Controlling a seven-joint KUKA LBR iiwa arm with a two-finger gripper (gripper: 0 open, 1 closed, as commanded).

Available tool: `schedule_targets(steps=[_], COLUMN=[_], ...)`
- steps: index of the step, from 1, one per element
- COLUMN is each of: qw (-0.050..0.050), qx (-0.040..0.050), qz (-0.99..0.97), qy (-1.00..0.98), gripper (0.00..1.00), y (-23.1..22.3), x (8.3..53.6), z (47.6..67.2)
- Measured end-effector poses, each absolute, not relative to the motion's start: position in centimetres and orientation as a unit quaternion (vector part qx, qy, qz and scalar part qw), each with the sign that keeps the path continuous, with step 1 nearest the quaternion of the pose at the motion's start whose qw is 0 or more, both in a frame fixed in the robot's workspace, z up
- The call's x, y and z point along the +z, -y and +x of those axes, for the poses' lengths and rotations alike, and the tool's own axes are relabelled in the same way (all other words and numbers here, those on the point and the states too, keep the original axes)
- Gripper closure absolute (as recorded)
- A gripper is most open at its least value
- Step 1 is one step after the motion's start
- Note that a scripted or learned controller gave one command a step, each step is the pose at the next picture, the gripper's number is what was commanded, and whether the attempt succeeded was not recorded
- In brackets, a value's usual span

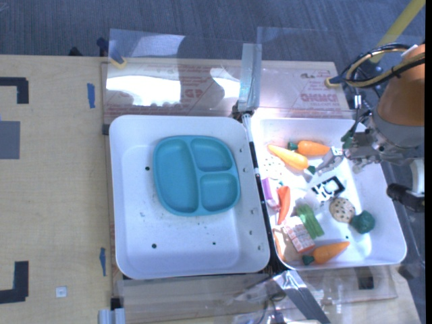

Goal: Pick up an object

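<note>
My gripper (328,179) hangs over the middle of the right bin (390,248), reaching in from the right under the orange-banded wrist. Toy food lies around it. An orange carrot (312,147) and a yellow-orange carrot (287,156) lie just behind it. A speckled cookie (342,210) and a dark green broccoli (363,222) lie in front of it to the right. A green block (310,221) sits in front of it to the left. I see nothing held in the gripper.
The right bin also holds a red chili (283,203), a purple piece (270,191), a pink box (295,237) and another carrot (329,251) near the front wall. In the left bin (128,235) lies a teal divided plate (197,175). Cables loop at the upper right.
</note>
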State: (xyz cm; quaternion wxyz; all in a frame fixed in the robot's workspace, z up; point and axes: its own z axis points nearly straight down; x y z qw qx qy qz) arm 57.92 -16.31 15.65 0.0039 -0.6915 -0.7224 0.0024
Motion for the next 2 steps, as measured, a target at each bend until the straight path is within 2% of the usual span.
schedule_targets(steps=[1, 2], qw=[-0.003, 0.004], qx=[-0.0022, 0.006], qz=[-0.682, -0.717], qy=[0.731, 0.697], gripper=[0.0, 0.0], y=[13.6, 11.2], x=[8.7, 8.5], z=[63.4, 66.2])
